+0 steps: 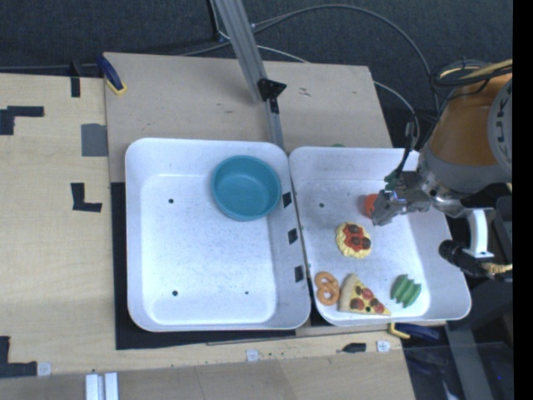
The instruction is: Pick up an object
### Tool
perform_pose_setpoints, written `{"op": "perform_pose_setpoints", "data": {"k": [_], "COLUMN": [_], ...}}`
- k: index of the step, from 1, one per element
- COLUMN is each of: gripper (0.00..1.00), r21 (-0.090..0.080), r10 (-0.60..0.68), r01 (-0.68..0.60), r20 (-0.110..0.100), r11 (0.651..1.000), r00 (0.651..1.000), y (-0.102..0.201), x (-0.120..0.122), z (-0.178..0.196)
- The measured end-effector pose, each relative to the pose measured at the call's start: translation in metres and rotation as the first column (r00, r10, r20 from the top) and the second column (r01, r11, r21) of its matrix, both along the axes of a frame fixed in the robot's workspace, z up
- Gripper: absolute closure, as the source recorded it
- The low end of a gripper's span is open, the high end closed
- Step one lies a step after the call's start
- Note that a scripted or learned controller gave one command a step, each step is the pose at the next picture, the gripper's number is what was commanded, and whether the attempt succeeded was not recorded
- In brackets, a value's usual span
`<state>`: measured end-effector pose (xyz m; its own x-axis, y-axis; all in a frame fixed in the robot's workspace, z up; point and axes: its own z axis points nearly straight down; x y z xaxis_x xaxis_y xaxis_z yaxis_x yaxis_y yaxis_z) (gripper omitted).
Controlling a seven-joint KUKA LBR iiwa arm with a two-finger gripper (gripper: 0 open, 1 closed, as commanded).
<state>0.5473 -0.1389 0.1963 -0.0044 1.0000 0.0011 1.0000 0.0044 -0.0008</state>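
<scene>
- At the upper middle of the right bin (433,307), a small red-orange object (369,202) lies just beside the hand (385,210), on the side facing the left bin (150,248).
- If the hand is spread or pressed together, I cannot tell; the red-orange object touches it or nearly.
- Just below the red-orange object lies a round pizza toy (353,240).
- Further down are a pretzel (326,287), a pizza slice (361,297) and a green piece (405,290).
- A blue bowl (246,187) is in the left bin, well apart.

Wooden bench (50,223), two white bins (158,298) side by side
</scene>
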Motion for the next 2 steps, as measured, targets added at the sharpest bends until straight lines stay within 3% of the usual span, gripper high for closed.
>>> {"op": "perform_pose_setpoints", "data": {"k": [2], "gripper": [1.00], "r21": [0.000], "r10": [0.001], "r01": [-0.001], "r20": [0.000], "r11": [1.000], "r00": [1.000], "y": [0.106], "x": [0.004], "z": [-0.003]}}
